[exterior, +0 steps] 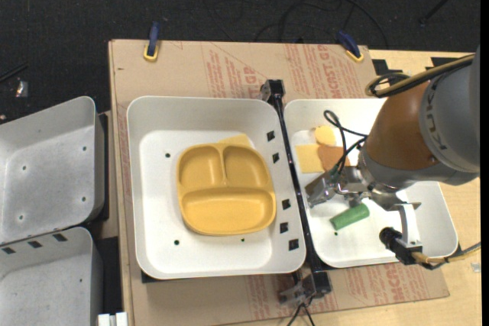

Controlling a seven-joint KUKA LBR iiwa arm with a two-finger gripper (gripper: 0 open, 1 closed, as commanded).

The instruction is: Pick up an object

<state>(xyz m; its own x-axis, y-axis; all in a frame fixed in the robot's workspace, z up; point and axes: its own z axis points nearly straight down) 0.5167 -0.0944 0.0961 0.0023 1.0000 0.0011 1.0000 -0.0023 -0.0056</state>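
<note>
Green block [350, 218] lying loose in right bin [439, 240], just below gripper [336, 191]. Finger state indeterminate. Nothing lifted; grasp and lift pending.

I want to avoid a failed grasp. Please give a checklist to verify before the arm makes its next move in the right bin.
1. Gripper is over the right bin: ok.
2. Green cylinder lies apart from the bin walls: ok.
3. Green cylinder is between the fingers: not ok, it lies just beside them.
4. Finger opening: cannot tell.
5. Yellow and orange pieces are apart from the green cylinder: ok.
6. Yellow divided tray stays in the left bin, out of the way: ok.
</note>
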